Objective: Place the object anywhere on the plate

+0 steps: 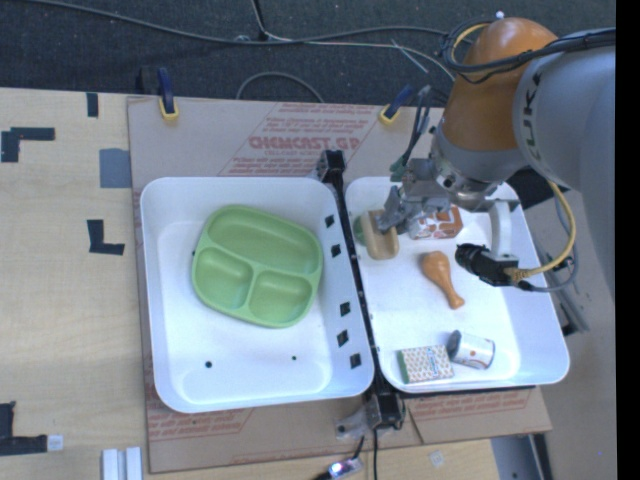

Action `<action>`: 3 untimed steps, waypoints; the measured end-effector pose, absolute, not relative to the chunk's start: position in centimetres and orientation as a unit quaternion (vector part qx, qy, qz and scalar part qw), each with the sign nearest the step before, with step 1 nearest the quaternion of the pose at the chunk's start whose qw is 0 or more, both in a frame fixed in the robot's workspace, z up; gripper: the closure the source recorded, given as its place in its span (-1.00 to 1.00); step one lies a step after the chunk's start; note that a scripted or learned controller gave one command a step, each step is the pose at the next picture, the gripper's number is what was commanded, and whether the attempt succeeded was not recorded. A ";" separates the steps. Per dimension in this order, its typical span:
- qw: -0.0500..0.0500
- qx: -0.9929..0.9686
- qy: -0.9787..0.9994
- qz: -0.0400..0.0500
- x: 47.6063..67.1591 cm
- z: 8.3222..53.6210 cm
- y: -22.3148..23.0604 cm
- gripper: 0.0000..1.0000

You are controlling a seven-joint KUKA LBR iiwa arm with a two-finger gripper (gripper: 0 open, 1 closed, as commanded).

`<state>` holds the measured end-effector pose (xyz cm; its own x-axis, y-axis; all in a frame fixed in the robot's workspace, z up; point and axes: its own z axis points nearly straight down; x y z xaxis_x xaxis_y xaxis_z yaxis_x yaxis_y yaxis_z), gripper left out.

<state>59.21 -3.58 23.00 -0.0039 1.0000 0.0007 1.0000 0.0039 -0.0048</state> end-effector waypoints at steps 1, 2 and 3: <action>0.002 -0.705 -0.709 0.001 57.3 23.8 1.4 1.00; 0.002 -0.705 -0.709 0.001 54.5 22.3 6.3 1.00; 0.002 -0.704 -0.710 0.001 51.7 23.0 11.7 1.00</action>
<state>51.69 11.75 22.96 -0.0082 1.0000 0.0019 1.0000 0.0082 -0.0042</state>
